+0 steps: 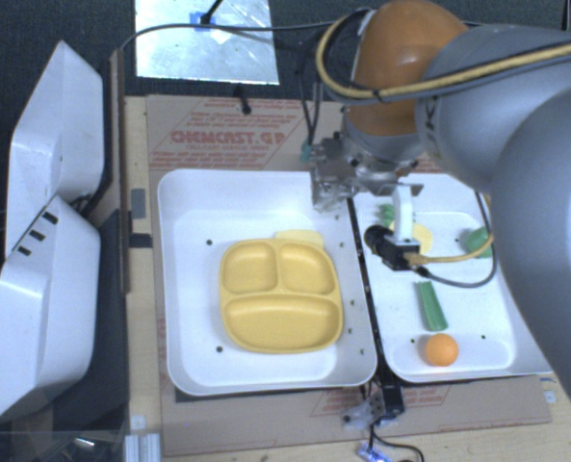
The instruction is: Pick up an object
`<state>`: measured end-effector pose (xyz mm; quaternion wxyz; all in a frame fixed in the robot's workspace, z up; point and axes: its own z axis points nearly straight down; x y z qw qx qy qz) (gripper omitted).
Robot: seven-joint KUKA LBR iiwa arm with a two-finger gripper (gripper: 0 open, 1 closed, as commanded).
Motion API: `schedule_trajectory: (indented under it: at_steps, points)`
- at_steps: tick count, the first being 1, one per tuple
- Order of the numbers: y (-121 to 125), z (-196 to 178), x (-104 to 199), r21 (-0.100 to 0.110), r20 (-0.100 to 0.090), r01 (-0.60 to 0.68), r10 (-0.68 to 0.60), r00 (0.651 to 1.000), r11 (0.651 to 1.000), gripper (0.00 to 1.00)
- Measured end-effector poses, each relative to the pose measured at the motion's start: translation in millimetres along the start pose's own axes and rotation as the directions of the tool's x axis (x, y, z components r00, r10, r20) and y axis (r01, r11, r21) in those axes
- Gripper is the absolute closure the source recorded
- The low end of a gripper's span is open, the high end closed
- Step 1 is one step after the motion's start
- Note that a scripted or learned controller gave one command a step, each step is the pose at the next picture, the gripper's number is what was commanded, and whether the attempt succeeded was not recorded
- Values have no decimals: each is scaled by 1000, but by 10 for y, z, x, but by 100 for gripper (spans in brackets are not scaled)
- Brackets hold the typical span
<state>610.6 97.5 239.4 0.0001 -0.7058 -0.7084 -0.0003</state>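
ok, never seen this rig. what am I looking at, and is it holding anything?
There is one picture, from a camera fixed above the bench and looking down at a slant. The big grey shape with the orange band is a robot arm reaching in from the right. Its gripper hangs over the far end of the wall between two shallow white bins. The left bin has a yellow divided tray in it. The right bin has an orange ball, a green stick and a smaller green piece. I can't tell whether the gripper holds anything.
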Motion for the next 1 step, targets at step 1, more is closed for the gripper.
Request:
schedule_trajectory:
  at_steps: [1]
  points:
    - [0,-6,-19,0,0,-3,3,1000,1000,0]
